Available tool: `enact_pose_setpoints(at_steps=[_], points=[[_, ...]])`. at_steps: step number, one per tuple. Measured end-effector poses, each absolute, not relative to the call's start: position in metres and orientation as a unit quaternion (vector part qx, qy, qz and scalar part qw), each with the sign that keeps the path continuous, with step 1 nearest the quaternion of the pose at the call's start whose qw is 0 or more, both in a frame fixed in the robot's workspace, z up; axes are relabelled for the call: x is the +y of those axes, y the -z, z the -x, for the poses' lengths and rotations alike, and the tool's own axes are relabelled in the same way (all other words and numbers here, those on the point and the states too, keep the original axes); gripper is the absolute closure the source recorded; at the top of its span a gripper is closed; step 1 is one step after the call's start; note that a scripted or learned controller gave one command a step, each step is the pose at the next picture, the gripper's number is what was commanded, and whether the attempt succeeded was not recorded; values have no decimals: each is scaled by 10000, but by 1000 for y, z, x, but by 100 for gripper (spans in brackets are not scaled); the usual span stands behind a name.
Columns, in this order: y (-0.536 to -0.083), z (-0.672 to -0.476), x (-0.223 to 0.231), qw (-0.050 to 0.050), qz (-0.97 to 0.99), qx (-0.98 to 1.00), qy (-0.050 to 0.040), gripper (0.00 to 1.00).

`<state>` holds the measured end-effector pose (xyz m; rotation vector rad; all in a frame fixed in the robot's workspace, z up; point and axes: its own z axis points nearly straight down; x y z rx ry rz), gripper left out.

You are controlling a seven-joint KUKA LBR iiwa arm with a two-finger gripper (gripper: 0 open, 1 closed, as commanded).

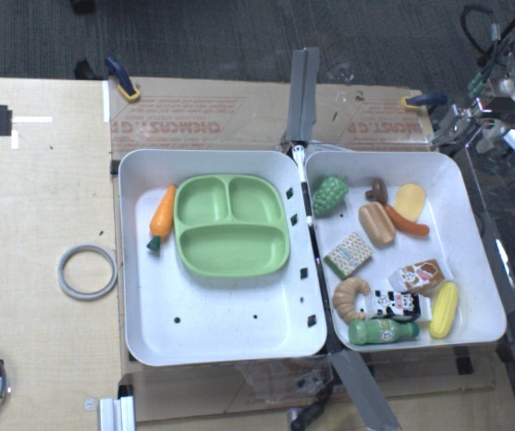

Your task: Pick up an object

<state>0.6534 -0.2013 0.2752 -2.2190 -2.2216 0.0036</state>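
**A:** Where is the gripper [495, 88] sitting, and what are its fingers doing?

**B:** It is hanging at the upper right, outside the right bin's [473, 209] far corner, among cables. I cannot tell how it is set; nothing is showing in its grasp.

**A:** What is lying nearest to it?

**B:** In the right bin, a yellow piece [410, 201] is resting against a small orange carrot [409, 225], beside a hot dog [377, 224]. A green bumpy fruit [330, 194] is lying near the divider. Lower down, a croissant [351, 296], a green bottle [381, 331], a corn cob [443, 309], a brown carton [420, 277] and a cracker box [348, 254] are crowding together.

**A:** And further left?

**B:** In the left bin [150, 317], a green divided tray [232, 225] is lying flat, with a carrot [161, 215] just beside its left edge. On the surface [38, 196], a tape ring [87, 270] is lying apart from the bins.
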Motion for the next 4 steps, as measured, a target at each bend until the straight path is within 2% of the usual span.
enact_pose_setpoints(at_steps=[1,2,3,4], points=[[-196,-593,-215,9,7993,-6010,-14,0],[-95,-622,-192,-22,7537,-6572,15,0],[-102,-620,-192,-2,7541,-6568,-6,100],[-91,-587,-178,13,8184,-5746,-11,100]])
